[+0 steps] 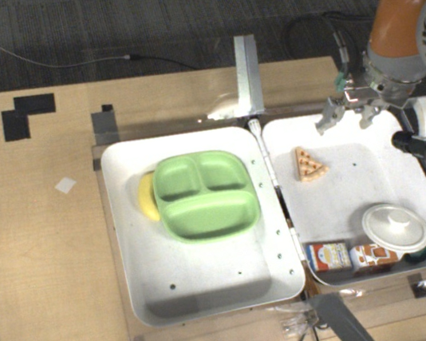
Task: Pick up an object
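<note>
The pale wooden desk looks matt with a faint grain. Both shallow white plastic bins are smooth, lightly sheened. In the left bin, a green moulded plastic divided tray looks satin-smooth. At 5 o'clock in the right bin, a round white bowl appears glossy beside a printed cardboard carton. The upright grey post at 12 o'clock looks like brushed metal.

Robotics lab test cell, not a home or kitchen. Evidence: grey industrial arm with orange band reaching over a plywood bench; two shallow white bins fixed side by side with a metal post and brackets at the divider; black tape marks on the board; loose cables across dark carpet. Bin contents are toy props.
</note>
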{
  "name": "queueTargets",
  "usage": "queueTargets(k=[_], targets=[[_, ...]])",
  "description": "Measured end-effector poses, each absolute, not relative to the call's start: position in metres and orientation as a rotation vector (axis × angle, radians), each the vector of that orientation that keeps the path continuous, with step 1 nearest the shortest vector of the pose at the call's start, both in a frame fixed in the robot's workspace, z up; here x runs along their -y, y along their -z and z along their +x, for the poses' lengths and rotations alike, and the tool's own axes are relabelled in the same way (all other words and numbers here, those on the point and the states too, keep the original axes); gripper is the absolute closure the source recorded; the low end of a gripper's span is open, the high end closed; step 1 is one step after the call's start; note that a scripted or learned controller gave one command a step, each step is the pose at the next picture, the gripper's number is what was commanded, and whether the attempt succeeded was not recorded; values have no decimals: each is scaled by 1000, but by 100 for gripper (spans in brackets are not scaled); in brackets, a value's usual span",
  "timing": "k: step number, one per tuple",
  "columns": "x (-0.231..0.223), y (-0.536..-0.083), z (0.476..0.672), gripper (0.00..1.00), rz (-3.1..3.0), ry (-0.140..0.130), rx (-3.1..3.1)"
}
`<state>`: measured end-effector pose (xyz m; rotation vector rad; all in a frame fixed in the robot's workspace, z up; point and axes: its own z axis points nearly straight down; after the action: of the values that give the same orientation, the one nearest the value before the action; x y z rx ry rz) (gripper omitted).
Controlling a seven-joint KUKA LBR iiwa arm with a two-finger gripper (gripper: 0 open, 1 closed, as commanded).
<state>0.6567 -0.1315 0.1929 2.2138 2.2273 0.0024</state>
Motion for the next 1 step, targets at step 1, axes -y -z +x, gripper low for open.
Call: queueTargets(k=[1], targets=[[126,-242,669,0,2058,-3,-2368]])
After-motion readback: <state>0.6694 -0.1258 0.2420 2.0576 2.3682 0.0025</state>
